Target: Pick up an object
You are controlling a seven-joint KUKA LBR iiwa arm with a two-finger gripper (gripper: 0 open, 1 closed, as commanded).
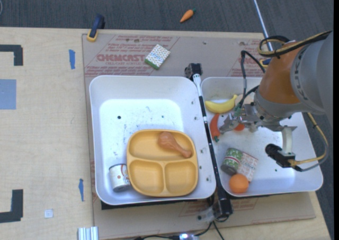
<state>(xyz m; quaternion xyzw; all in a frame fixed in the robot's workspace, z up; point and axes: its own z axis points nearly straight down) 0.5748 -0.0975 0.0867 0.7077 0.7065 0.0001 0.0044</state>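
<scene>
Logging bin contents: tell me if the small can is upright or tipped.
Tipped: the small can lies on its side beside the yellow plate.

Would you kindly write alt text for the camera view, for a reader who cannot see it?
A grey and orange arm reaches from the right into the right bin, which holds a banana, a can and an orange. The left bin holds a yellow plate with a drumstick on it.

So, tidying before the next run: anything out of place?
Yes. A small orange toy carrot lies on the dark floor beyond the bench, and a green-and-white patterned box sits on the cardboard sheet, outside both white bins.
</scene>
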